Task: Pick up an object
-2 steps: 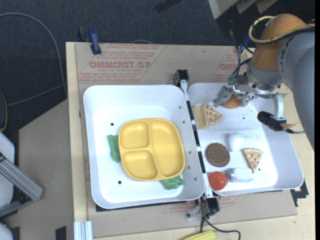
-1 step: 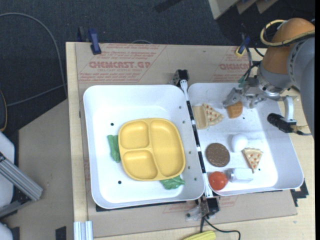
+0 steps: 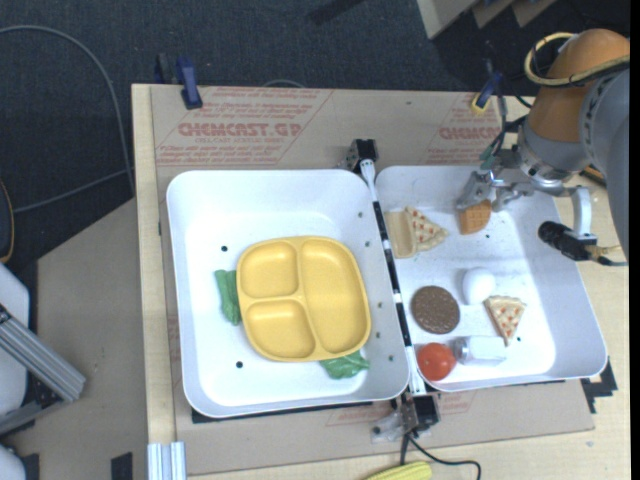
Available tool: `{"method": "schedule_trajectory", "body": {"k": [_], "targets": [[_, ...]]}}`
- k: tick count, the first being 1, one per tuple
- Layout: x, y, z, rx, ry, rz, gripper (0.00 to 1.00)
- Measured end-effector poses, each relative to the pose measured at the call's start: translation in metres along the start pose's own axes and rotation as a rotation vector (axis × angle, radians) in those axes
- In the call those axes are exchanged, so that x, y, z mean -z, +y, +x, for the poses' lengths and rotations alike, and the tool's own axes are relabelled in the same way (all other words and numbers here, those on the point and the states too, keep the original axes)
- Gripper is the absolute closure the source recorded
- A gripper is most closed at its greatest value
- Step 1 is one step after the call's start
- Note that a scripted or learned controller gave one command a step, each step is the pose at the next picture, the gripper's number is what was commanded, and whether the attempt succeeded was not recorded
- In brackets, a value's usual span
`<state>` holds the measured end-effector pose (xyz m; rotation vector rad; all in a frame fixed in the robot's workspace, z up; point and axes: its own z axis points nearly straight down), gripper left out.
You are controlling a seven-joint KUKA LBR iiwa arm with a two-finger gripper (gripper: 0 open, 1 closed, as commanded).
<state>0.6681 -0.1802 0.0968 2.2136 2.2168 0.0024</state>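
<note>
Nearest to us, at the front edge of the tabletop [image 3: 300, 448], we see a yellow object [image 3: 398, 471] poking in at the bottom of the camera view. Just behind it sit 2 shallow white bins side by side. In the left bin [image 3: 190, 268] a yellow divided plate [image 3: 300, 296] with 3 compartments lies in the middle, with a green leafy piece [image 3: 228, 296] tucked under its left side and another green piece [image 3: 345, 366] under its front right corner. In the right bin [image 3: 570, 318], closest to us, we find a red tomato-like ball [image 3: 436, 361] touching a small white bottle [image 3: 485, 349] lying on its side. Behind those are a round brown patty [image 3: 436, 309], a white egg-shaped object [image 3: 478, 285] and a pizza slice [image 3: 506, 317] to its right. Farther back, against the bin's left wall, a tan bread slice [image 3: 400, 233] lies beside a second pizza slice [image 3: 427, 229]. At the far side of this bin the claw [image 3: 484, 196] reaches in from the right on the grey arm [image 3: 560, 138] with its orange band [image 3: 585, 58], and an orange-brown chunk [image 3: 475, 217] sits right at its tips, touching them; we cannot tell whether the claw is apart, together or clamped on that chunk
</note>
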Motion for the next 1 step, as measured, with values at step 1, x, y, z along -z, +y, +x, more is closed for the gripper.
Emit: {"method": "schedule_trajectory", "body": {"k": [1], "targets": [[0.0842, -0.0021, 0.0680, 0.001, 0.005, 0.002, 1.00]]}}
